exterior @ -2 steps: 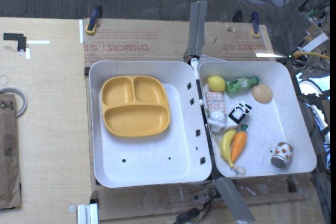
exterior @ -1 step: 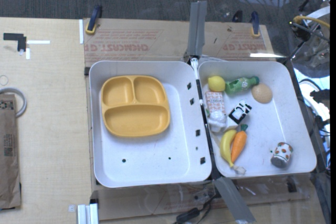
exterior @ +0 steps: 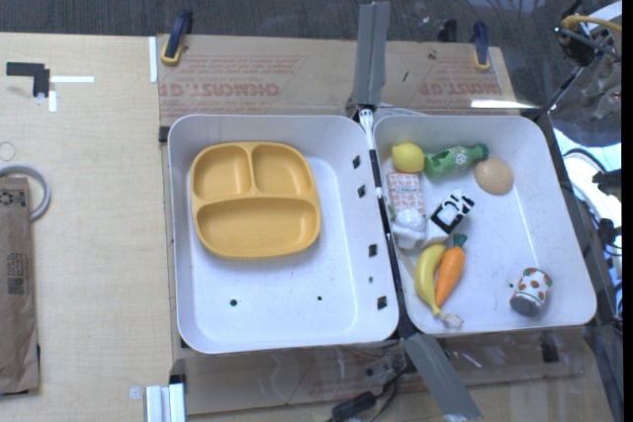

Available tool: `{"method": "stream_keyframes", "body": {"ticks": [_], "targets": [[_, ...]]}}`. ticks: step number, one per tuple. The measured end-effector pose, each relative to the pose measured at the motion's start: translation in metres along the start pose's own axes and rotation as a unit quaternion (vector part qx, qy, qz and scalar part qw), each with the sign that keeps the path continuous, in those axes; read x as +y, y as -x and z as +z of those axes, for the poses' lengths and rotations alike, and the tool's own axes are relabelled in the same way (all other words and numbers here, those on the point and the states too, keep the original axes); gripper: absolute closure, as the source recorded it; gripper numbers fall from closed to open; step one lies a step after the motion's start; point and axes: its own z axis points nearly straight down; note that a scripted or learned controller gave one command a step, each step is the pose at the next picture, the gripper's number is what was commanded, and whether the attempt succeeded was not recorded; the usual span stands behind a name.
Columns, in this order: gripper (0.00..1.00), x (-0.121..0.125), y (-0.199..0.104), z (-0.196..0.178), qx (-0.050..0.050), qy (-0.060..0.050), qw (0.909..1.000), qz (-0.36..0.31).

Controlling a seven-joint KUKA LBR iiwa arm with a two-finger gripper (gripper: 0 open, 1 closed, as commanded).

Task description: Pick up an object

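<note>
Left bin (exterior: 198, 311): yellow divided plate (exterior: 255, 200), toward the far-left corner.
Right bin (exterior: 566, 212): lemon (exterior: 407, 157) touching green bottle (exterior: 455, 158) along the far side; tan egg (exterior: 494, 176) just beside the bottle. Carton (exterior: 405, 196) by the left wall. Banana (exterior: 427, 274) and carrot (exterior: 449, 274) side by side, touching. Spotted cup (exterior: 531, 292) near the right corner, apart.

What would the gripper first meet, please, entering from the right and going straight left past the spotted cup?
Probably the carrot, lying against the banana; depth is unclear here.
</note>
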Motion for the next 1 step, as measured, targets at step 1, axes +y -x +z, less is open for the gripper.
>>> {"method": "stream_keyframes", "body": {"ticks": [1], "targets": [[1.00,0.0009,-0.0091,0.0016,0.000,0.000,1.0000,-0.001]]}}
